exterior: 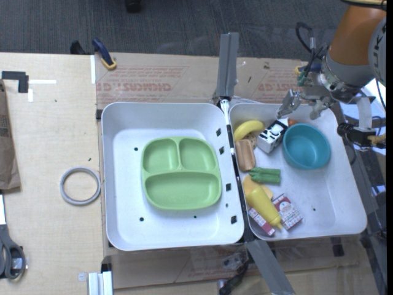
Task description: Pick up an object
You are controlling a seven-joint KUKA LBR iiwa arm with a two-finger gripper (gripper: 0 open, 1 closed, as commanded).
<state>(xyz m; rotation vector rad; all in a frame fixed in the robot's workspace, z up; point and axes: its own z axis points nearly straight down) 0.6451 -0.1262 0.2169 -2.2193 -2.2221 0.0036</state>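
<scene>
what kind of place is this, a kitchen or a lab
Most likely a robotics lab bench set up for grasping trials, not a kitchen: two white bins on a cardboard-covered table, toy food such as a banana, and a robot hand above the right bin.

green plate, blue bowl, yellow banana

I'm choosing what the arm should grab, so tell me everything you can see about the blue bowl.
The blue bowl is round, teal-blue and looks like smooth plastic. It stands upright with its mouth up and nothing inside, near the back of the right bin. A small black and white box lies right beside it on the left, possibly touching. The gripper hangs just behind it, holding nothing.
</scene>
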